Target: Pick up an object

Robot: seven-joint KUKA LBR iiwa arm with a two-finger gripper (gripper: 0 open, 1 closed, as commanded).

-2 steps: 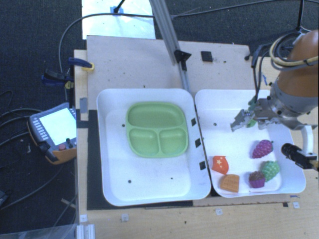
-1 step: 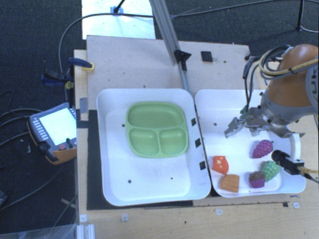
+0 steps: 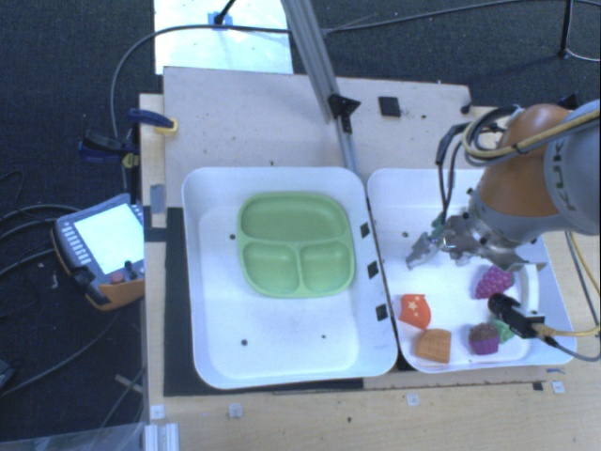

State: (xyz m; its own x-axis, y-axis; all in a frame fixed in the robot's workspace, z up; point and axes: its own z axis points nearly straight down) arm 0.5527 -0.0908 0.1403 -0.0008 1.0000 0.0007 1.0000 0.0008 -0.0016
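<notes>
Nearest the camera, along the front wall of the right bin (image 3: 394, 252), lay a small orange-brown toy (image 3: 433, 346) and, to its right, a purple toy (image 3: 485, 338) with a green piece (image 3: 504, 330) just beside it. Slightly behind them sat a red-orange toy (image 3: 415, 310) and a purple bunch of grapes (image 3: 493, 281), all of them loose on the white floor of that bin. The gripper (image 3: 424, 249) hung over the middle of the same bin, behind the red-orange toy and apart from it, with nothing between its fingers; whether those fingers were spread or closed could not be told from this angle. The grey arm with its orange band (image 3: 526, 172) reached in from the right, with a black part (image 3: 515, 314) low near the grapes and cables looping above the wrist. The left bin (image 3: 216, 346) held a green divided plate (image 3: 297, 243) with three compartments, lying flat toward the back. Both bins rested side by side on the counter (image 3: 244, 111). A handheld control pendant (image 3: 103, 249) lay on the floor at the left.
</notes>
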